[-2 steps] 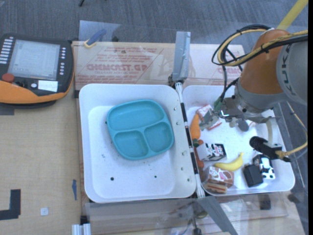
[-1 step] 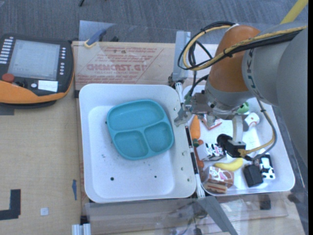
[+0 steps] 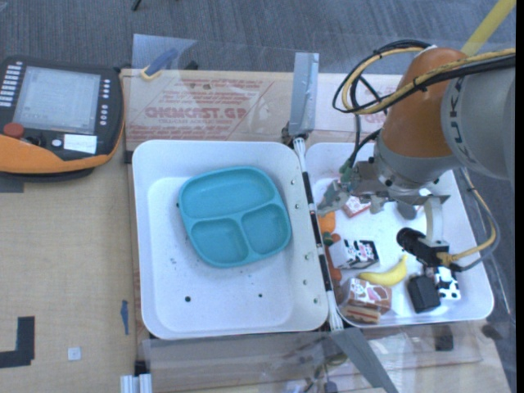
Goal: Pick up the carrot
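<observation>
My gripper (image 3: 342, 193) hangs low at the left edge of the right bin (image 3: 479, 301), its grip unreadable from here, the carrot (image 3: 327, 222) just below it by the wall, a banana (image 3: 385, 274) farther right, and the teal plate (image 3: 236, 216) off left.

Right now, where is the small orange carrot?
The small orange carrot lies in the right white bin, against its left wall beside the divider, just below the gripper and above the black-and-white carton.
</observation>
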`<state>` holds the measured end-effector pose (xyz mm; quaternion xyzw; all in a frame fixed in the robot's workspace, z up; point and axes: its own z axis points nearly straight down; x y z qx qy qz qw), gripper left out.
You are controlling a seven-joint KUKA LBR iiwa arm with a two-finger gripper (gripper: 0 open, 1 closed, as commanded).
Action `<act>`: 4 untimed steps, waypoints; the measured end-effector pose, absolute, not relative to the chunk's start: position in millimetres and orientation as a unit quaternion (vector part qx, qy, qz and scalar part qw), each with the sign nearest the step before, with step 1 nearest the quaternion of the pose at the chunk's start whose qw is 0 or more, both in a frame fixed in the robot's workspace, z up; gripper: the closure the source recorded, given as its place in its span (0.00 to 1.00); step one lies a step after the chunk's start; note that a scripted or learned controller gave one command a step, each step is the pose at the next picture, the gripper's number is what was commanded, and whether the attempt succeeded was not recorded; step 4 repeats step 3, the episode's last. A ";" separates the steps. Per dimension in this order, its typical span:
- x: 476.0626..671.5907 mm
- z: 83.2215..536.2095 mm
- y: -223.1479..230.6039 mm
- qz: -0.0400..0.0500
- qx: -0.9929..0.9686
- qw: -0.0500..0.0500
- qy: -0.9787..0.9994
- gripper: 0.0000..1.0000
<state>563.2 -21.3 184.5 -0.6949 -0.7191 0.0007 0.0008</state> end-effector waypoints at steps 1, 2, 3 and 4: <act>562.3 184.4 -20.4 0.001 -0.690 0.001 -0.724 0.00; 563.1 194.3 -20.5 0.000 -0.690 0.000 -0.724 1.00; 563.1 194.2 -20.5 0.001 -0.690 0.000 -0.724 0.00; 563.1 194.2 -20.5 0.001 -0.690 0.000 -0.724 0.00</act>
